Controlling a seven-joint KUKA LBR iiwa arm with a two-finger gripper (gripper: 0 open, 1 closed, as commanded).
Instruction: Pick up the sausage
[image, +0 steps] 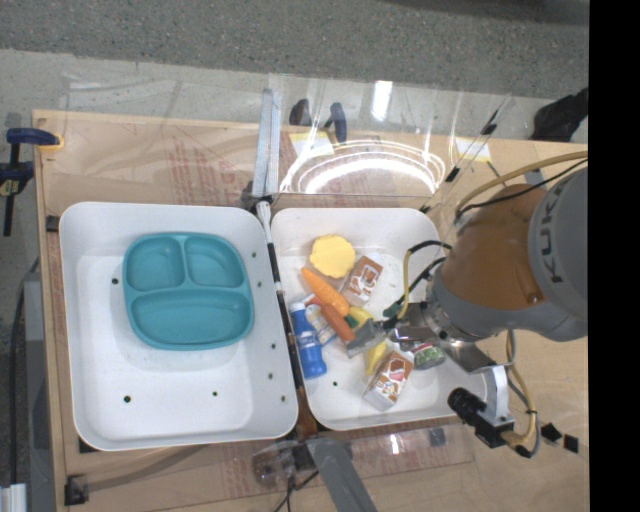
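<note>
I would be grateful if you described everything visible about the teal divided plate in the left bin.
The teal plate looks like smooth matte plastic, a rounded rectangle with three compartments: two smaller ones along its far side and one wide one along the near side, split by raised ridges. It lies flat and upright on the floor of the left bin, towards the far end, with nothing on it and nothing touching it.

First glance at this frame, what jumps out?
The teal divided plate stands out first, alone in the left bin. Next, the clutter of toy food in the right bin: a yellow round piece near the top, an orange carrot-like piece below it, a blue bottle by the divider. The grey and orange arm looms over that bin's right side, its gripper down among the pile.
</note>
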